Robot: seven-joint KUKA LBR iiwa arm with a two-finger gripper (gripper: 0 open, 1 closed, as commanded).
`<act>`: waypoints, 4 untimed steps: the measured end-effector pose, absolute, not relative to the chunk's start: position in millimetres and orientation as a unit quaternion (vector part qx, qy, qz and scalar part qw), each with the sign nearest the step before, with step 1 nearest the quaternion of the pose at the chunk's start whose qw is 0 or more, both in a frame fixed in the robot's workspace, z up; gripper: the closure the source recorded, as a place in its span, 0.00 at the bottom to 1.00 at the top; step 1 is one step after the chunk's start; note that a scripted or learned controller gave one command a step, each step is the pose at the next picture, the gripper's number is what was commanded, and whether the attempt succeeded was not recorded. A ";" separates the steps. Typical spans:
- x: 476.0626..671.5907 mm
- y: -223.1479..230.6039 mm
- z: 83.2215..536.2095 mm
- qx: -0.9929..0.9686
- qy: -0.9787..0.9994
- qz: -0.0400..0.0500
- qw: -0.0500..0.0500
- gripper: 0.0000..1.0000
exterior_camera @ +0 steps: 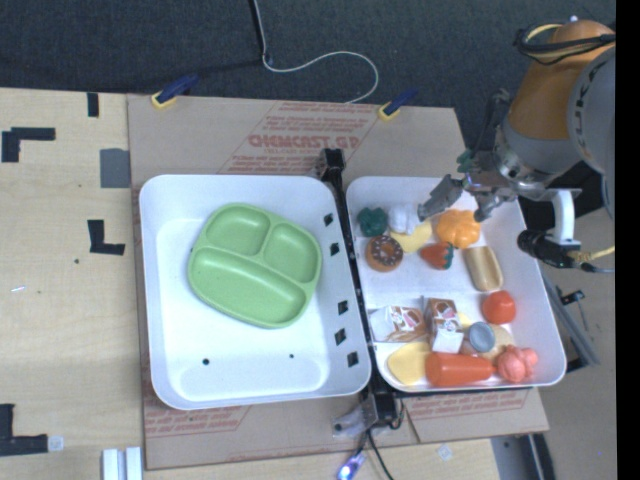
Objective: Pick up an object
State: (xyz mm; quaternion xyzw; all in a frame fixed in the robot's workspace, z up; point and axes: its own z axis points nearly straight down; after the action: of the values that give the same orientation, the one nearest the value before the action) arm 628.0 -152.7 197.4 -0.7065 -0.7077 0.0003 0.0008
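The grey metal claw point(463, 201) hangs spread over the right white bin point(549, 313), its fingers straddling the top of a round orange toy fruit point(458, 229) beside a chocolate-glazed toy doughnut point(384, 253). A green divided plate point(255, 264) lies in the left white bin point(165, 298).

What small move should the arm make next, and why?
Probably lower straight down. The gripper hangs open at the far end of the right bin, its fingers spread above the orange toy, with nothing between them. The red piece lies close beside the toy, so a short, straight descent looks safest.
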 end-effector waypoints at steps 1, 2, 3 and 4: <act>594.5 -104.2 137.5 -0.706 -0.708 0.002 0.004 0.00; 543.1 -155.0 110.0 -0.709 -0.705 0.003 0.003 0.00; 560.6 -94.9 82.9 -0.705 -0.709 0.001 0.001 0.00; 480.4 -27.9 189.2 -0.706 -0.708 0.000 0.001 0.00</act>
State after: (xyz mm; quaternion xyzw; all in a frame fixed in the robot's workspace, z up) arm 480.4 -27.9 189.2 -0.7058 -0.7084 -0.0002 0.0010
